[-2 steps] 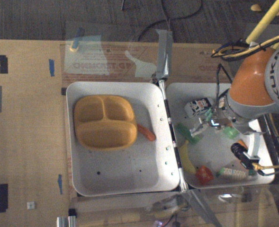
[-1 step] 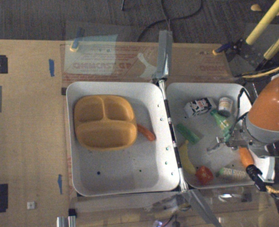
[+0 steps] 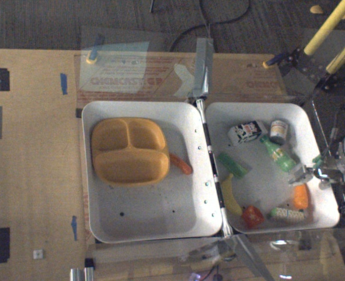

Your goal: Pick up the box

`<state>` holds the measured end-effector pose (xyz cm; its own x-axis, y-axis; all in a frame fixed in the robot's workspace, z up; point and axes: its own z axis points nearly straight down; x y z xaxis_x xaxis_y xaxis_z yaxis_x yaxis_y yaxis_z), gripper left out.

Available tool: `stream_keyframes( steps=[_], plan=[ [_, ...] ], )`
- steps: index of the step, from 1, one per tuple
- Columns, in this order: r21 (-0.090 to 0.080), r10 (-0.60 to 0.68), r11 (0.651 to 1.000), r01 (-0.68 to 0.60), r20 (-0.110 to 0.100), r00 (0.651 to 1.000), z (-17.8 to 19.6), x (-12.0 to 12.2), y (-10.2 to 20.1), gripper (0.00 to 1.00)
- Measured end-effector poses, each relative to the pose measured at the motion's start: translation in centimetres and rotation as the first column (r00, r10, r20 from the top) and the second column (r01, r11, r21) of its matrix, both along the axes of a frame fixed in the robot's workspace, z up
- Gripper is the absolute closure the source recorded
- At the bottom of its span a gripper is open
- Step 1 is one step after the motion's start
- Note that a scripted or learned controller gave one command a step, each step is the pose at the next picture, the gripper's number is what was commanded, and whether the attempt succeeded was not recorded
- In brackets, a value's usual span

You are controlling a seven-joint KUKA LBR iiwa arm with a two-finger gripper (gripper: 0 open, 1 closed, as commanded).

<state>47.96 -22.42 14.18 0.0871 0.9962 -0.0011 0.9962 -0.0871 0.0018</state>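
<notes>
The box (image 3: 245, 132) is a small black-and-white carton lying tilted in the back left part of the right bin (image 3: 260, 109). My gripper (image 3: 310, 174) reaches in over that bin's right rim, low near the right wall. It hangs just above an orange piece (image 3: 300, 196) and right of a green bottle (image 3: 279, 155). The box lies well to the gripper's upper left, apart from it, with the bottle in between.
A silver can (image 3: 279, 131) stands right of the box. A green block (image 3: 232, 164), a banana (image 3: 231, 196), a red item (image 3: 253, 216) and a green-white tube (image 3: 287, 213) also lie in the right bin. The left bin (image 3: 160, 227) holds an orange divided plate (image 3: 129, 151) and a carrot (image 3: 181, 164).
</notes>
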Motion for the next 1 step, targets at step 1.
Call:
stream_keyframes(
  steps=[1],
  plan=[
    [0.002,-0.04,0.999,0.04,-0.003,0.999,-4.14,-0.01,9.44,0.0]
  ],
)
